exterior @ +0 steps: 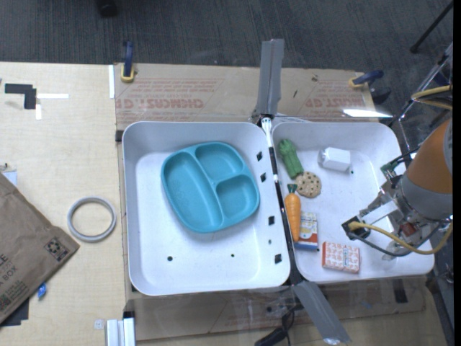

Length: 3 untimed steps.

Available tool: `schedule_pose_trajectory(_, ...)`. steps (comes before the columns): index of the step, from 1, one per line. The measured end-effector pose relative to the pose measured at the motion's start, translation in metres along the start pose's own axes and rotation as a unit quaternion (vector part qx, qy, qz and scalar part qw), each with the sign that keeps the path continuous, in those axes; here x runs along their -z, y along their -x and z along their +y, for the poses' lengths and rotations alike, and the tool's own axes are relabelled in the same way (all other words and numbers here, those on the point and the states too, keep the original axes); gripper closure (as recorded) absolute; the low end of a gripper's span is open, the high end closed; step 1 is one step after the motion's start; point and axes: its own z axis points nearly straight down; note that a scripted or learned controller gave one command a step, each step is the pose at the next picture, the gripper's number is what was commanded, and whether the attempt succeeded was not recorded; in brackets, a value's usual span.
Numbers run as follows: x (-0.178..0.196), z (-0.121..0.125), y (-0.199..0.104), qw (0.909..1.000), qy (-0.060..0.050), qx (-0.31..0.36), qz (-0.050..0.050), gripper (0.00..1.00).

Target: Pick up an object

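The right bin [374, 132] holds several small items. A green pickle-shaped toy [290, 157], a cookie [310, 184] and an orange carrot [292, 211] lie along its left wall. A small printed carton [308, 231] sits beside the carrot, and a red-and-white packet [341, 256] lies near the front wall. A white block [335, 158] rests toward the back. My gripper [395, 225] hangs low over the right side of this bin, right of the packet, with cables looped around it. Nothing is seen held in it.
The left bin [144, 215] carries a blue divided plate [210, 186]. On the bench to the left lie a tape ring [91, 218] and a brown cardboard box [25, 247]. The arm's orange band [434, 168] stands over the right bin's right wall.
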Motion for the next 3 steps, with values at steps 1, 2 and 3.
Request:
schedule_pose_trajectory(1,-0.031,-0.037,-0.012,0.9985,0.000,-0.054,0.000,0.00)
schedule_pose_trajectory(2,0.039,0.019,-0.161,0.9998,0.002,-0.020,0.001,0.00)
schedule_pose_trajectory(3,0.029,0.071,-0.142,0.9997,0.002,-0.025,0.000,0.00)
